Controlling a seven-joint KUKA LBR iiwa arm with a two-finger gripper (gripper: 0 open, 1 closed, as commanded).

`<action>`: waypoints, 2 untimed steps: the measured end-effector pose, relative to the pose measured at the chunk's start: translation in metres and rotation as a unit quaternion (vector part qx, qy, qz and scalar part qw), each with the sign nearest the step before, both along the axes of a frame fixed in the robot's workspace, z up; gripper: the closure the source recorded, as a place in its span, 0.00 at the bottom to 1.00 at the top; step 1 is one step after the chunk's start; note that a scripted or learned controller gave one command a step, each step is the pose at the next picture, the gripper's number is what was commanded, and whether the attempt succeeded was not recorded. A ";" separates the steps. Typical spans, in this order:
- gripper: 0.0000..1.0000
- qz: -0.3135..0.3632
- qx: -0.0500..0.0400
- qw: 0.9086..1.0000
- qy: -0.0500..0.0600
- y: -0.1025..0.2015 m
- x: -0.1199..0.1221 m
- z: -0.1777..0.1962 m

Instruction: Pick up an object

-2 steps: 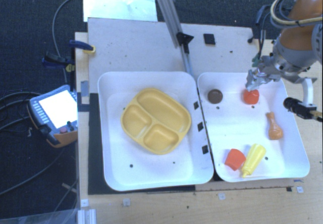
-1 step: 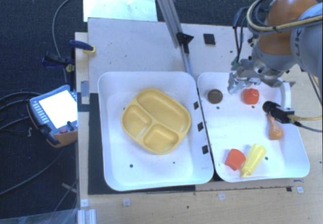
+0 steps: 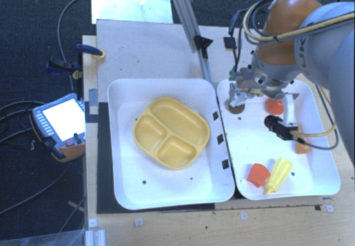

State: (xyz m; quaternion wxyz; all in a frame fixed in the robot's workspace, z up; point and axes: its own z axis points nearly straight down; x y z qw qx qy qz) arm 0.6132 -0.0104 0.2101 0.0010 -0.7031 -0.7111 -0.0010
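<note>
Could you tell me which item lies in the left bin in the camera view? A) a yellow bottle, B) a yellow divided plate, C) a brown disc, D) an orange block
B: the yellow divided plate lies in the left bin, while the yellow bottle and orange block lie in the right bin.

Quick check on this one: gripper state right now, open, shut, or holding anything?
Gripper: cannot be told. It sits low at the back left of the right bin, over a small brown object.
</note>
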 end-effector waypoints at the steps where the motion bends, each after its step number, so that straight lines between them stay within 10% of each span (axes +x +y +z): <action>1: 1.00 0.000 0.000 1.000 -0.001 0.054 0.002 0.014; 2: 1.00 0.000 0.000 1.000 -0.001 0.111 -0.005 0.025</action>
